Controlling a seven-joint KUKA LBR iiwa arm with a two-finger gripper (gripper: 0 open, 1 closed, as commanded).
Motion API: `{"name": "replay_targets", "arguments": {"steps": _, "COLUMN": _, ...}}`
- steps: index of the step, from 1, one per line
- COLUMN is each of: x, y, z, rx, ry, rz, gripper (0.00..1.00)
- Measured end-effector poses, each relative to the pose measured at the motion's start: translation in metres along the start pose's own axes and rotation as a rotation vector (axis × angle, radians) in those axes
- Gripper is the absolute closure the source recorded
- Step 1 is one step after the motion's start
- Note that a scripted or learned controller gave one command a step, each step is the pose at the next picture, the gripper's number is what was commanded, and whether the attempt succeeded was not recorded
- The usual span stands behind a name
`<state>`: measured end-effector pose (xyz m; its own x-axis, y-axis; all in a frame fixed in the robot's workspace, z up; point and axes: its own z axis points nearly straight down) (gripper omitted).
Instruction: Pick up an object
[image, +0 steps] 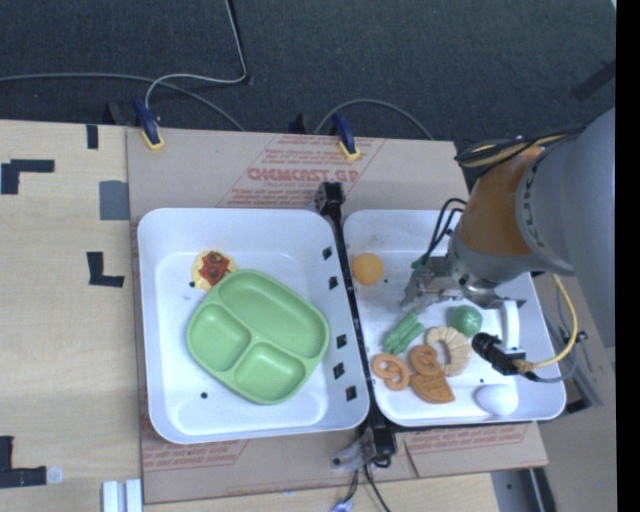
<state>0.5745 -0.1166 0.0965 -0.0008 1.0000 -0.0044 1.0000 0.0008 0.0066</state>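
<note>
claw (428, 288) low in right bin (400, 228), grip state can't tell | 1 orange ball (367, 269) just left | 1 green pod (404, 332) just below | 1 green ball (464, 320) right | 2 pretzels (390, 370), 1 ring (448, 346), 1 egg (496, 399) further below | left bin (160, 300), well left: 1 tray (258, 336), 1 pizza toy (212, 268)

A light wooden bench (60, 330) carries a brown cardboard sheet (290, 170), held at its far edge by two blue-and-yellow clamps (149, 128). On the cardboard sit two shallow white bins side by side, the left bin (165, 400) and the right bin (400, 225), touching along a black divider.
</note>
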Motion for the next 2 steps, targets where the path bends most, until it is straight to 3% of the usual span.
{"name": "replay_targets", "arguments": {"steps": 1, "x": 0.0, "y": 0.0, "z": 0.0, "rx": 0.001, "ry": 0.0, "rz": 0.0, "gripper": 0.0}}
{"name": "replay_targets", "arguments": {"steps": 2, "x": 0.017, "y": -0.058, "z": 0.01, "rx": 0.002, "ry": 0.003, "rz": 0.001, "gripper": 0.0}}
